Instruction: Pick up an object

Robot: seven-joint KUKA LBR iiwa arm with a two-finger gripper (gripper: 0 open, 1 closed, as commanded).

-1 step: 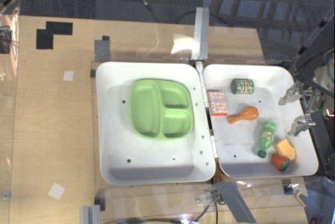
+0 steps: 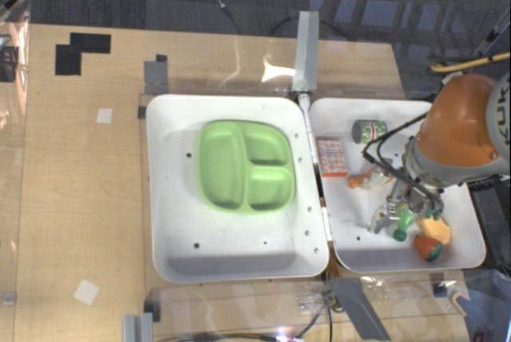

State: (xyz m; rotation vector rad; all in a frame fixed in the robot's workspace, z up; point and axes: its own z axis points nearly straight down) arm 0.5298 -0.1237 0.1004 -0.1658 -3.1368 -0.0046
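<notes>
Arm low over the right bin (image 2: 471, 252), gripper (image 2: 393, 219) down among small items at the lower right of the frame.

Nearest the bottom edge, a red and orange toy (image 2: 432, 240) lies in the right bin's lower corner, with a green object (image 2: 403, 224) just beside it, touching or right under the gripper; whether the jaws are spread or pinching it I cannot tell. Just above, a small orange piece (image 2: 356, 181) sits left of the wrist, then a red-and-white packet (image 2: 331, 156) near the bin's left wall, and a green can (image 2: 370, 129) toward the top. In the left bin (image 2: 172, 252), mid-frame, rests a green divided tray (image 2: 244, 165).
</notes>
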